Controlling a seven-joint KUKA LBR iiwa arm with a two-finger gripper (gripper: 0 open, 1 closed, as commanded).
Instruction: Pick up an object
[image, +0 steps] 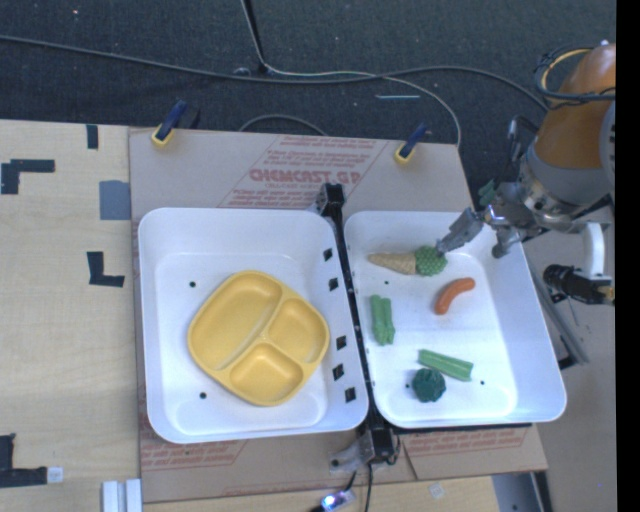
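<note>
Cardboard sheet (300, 170) under both bins carries red print, "CHEMGEAR G.P." as far as legible. Yellow divided plate (259, 337) fills left bin (165, 240). Gripper (478, 233), fingers apart, hovers beside green-topped cone (408, 262) in right bin (530, 350).

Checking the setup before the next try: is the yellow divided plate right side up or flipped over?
Right side up. The yellow plate lies flat in the left bin, and its three hollow sections and raised dividers face the camera.
</note>
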